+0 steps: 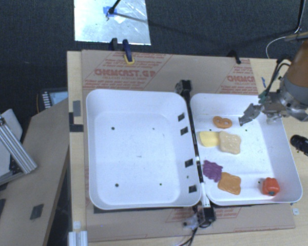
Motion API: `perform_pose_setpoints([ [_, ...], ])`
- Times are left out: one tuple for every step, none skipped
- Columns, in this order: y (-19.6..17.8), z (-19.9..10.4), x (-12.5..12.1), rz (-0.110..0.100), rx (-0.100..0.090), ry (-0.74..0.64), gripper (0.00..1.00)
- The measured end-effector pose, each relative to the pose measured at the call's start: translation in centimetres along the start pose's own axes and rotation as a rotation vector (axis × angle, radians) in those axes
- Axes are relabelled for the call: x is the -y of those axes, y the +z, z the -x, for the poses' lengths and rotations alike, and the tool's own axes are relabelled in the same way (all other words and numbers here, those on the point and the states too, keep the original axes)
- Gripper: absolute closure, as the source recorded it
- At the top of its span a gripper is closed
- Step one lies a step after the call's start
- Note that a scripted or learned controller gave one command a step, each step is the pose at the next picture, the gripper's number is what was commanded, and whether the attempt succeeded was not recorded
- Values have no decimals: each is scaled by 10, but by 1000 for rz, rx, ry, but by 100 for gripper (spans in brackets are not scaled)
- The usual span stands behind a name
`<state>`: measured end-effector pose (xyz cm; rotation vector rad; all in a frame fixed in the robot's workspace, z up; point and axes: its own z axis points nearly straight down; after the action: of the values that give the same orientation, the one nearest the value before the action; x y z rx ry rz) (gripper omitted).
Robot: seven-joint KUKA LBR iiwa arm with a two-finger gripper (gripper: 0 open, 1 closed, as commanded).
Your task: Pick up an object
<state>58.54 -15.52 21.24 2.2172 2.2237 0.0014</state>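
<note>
Nearest the camera sits a small red-orange pepper-shaped toy (269, 186) in the near right corner of the right white bin (287, 152). Just left of it lie an orange bread-like piece (230, 183) and a purple lumpy piece (212, 170), touching. Farther back, a yellow block (209, 139) touches a beige toast slice (230, 142), with an orange pretzel (222, 122) beyond. Over the far right, the gripper (248, 116) hovers; open or closed, I cannot tell. Beside it, the left white bin (95, 137).
</note>
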Motion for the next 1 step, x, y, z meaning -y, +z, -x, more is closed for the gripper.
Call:
perform_pose_setpoints([
  [-244, -39, -52, 22, 4, -6, 0],
])
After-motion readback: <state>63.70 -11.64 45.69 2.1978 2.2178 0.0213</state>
